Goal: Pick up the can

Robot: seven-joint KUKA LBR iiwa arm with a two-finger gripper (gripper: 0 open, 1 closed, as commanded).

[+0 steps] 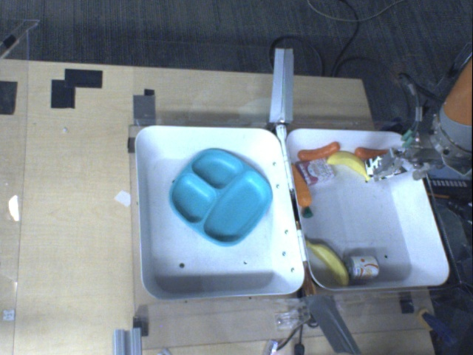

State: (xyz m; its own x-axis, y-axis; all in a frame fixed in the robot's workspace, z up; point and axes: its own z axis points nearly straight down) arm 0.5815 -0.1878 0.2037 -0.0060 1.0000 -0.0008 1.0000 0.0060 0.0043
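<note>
can [363,266]: lying on its side by the right bin's [436,250] near wall, well below the pincer, untouched | banana [329,262]: just left of can | pincer [386,165]: over the bin's far end, jaw opening cannot be told, nothing seen between fingers | second banana [349,163]: just left of pincer

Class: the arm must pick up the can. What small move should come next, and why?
Probably carry the end effector toward the right bin's near edge, until it hangs over the can. At present it sits at the far end near a banana, while the can lies beside another banana.
</note>
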